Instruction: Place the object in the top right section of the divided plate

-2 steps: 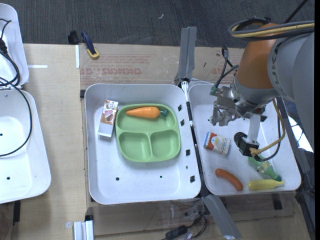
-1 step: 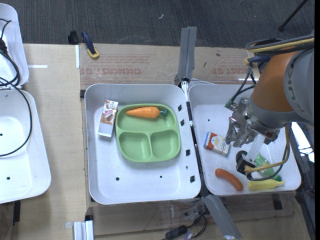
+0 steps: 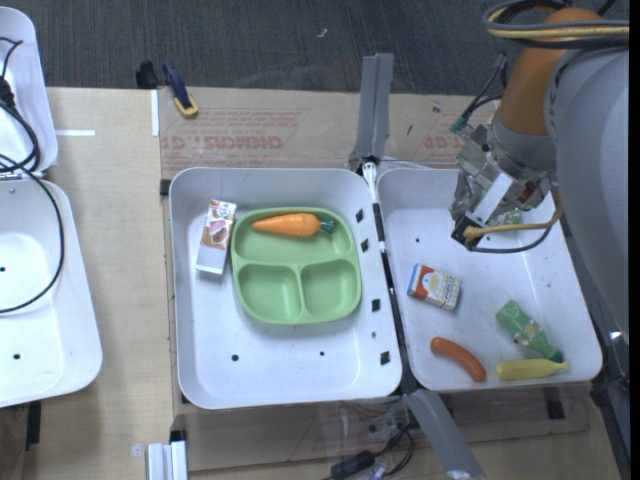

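Note:
A green divided plate (image 3: pixel 272 294) lies in the left bin (image 3: pixel 285 360). An orange carrot (image 3: pixel 288 225) with a green tip rests across the plate's long top section, its tip toward the right. My gripper (image 3: pixel 487 198) hangs over the upper right part of the right bin (image 3: pixel 420 223), far from the plate. I see nothing held under it. In the right bin lie a small white and orange carton (image 3: pixel 434 287), a red sausage (image 3: pixel 458 358), a green bottle (image 3: pixel 527 330) and a yellow banana (image 3: pixel 530 369).
A white and brown box (image 3: pixel 215 236) lies against the plate's left rim. A grey post (image 3: pixel 375 108) stands at the back between the bins. White trays with black cables (image 3: pixel 30 268) sit at the far left. A blue and yellow tool (image 3: pixel 178 90) lies behind the bins.

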You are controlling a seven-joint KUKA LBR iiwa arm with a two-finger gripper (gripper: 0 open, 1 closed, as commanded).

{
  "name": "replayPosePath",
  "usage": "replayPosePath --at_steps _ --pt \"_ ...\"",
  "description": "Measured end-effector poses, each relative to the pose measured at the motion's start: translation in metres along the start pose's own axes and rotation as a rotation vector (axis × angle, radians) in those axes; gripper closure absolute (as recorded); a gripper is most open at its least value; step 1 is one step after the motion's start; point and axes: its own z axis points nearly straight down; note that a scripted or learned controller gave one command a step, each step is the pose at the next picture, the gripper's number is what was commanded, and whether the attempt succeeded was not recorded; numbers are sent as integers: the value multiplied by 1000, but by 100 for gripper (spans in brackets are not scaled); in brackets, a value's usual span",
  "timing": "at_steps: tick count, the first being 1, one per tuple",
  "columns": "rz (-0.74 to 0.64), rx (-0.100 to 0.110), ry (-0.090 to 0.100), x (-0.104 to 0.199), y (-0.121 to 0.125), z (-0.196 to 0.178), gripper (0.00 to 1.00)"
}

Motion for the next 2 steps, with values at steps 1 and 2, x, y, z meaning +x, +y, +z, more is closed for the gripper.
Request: replayPosePath --at_steps 1,2 --pt "-49 3 0 -90 -47 52 100" --pt "596 2 0 -72 -115 13 100"
